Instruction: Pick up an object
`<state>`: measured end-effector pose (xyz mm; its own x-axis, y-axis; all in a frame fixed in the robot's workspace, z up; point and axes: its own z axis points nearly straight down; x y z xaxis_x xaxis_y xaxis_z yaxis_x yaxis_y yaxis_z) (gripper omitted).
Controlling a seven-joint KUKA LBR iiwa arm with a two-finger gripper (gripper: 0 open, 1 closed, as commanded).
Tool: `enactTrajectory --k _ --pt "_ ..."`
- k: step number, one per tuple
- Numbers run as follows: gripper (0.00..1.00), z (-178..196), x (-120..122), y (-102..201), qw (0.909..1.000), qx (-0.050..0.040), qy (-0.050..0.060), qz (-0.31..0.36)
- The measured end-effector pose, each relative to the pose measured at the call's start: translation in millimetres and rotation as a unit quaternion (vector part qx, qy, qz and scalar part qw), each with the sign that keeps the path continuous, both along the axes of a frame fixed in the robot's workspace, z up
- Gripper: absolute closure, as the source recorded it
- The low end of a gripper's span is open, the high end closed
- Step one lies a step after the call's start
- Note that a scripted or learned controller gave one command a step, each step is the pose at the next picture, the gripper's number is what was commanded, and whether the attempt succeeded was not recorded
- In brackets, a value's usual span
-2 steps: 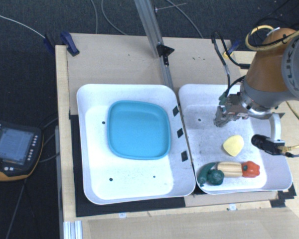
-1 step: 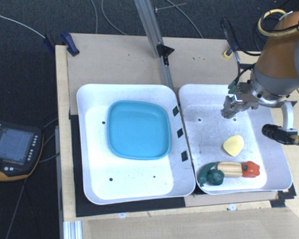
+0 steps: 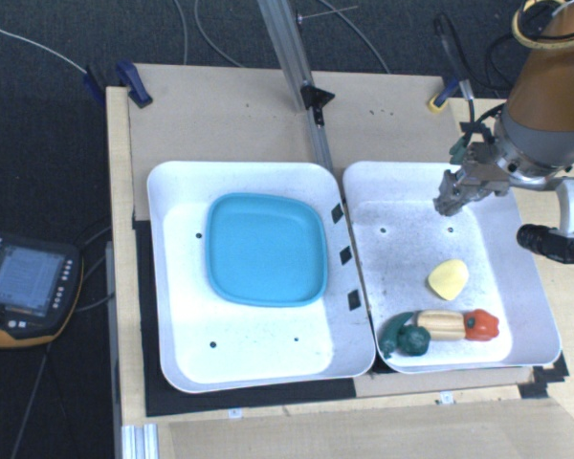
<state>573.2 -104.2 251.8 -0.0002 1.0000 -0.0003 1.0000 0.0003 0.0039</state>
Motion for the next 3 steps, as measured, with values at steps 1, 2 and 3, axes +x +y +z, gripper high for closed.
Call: enactTrajectory --k 1,2,3 --pt "1.00 -12.2 -9.7 53.1 1.0000 0.0008 0.002 0.002" --pt "1.00 -6.6 -16.9 114.0 1.0000 0.0011 0.002 0.003" --pt "1.00 -19.3 -24.4 164.2 1.0000 0.0007 0.002 0.002"
